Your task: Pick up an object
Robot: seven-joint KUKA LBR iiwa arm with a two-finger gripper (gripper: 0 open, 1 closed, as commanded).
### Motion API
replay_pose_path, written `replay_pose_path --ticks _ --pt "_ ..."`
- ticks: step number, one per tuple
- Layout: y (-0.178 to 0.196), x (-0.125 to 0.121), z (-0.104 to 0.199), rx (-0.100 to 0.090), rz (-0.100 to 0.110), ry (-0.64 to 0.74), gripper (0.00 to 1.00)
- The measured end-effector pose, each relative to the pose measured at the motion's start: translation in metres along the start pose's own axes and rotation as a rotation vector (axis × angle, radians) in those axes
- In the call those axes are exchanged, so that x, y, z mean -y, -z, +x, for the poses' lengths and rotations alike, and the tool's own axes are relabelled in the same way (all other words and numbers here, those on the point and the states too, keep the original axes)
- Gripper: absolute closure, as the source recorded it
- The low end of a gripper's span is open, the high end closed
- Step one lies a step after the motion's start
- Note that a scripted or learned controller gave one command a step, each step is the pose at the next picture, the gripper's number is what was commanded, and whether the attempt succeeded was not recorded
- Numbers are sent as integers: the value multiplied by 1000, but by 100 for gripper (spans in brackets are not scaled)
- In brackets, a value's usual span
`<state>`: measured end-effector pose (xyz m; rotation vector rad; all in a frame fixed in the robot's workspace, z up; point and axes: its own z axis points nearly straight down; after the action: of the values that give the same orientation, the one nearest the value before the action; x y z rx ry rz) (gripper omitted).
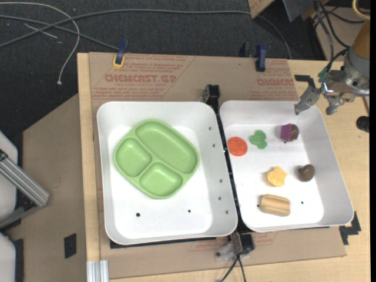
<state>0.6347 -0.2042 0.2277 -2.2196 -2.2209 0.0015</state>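
Gripper (pixel 320 100) hangs at the upper right of the right bin (pixel 329 157), just over its far rim, with my two fingers spread wide and nothing between them. All the candidates for picking lie in that bin, below and to the left of where I hover.

Nearest to me is the purple piece (pixel 289 132), small, rounded and dark, sitting a short way in from the rim. I judge it the likeliest target. Beside it lies a green leafy piece (pixel 258 138), flat and lobed, and next to that an orange disc (pixel 237 147) close to the wall shared with the left bin (pixel 111 157). Lower down sit a yellow chunk (pixel 276 176), a brown ball (pixel 305 172) and a tan loaf (pixel 275 205).

What worries me: I am so near the rim that a straight descent could land a finger on the bin wall instead of inside it. The purple piece looks small and rounded, so if I close off-centre it may squirt out sideways or roll away. The flat green piece and the disc would give my fingers little to grip against the floor of the bin. The brown ball would likely roll at a touch.

A green divided plate (pixel 156 157) rests in the left bin, well apart from my work.
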Motion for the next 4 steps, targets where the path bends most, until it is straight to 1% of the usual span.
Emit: replay_pose_path --ticks 1,2,3,4 --pt "-42 0 1 -1 2 0 0" --pt "-104 4 2 -1 4 0 0" --pt "-89 1 2 1 -5 1 100" --pt "-23 1 2 3 -9 0 100"
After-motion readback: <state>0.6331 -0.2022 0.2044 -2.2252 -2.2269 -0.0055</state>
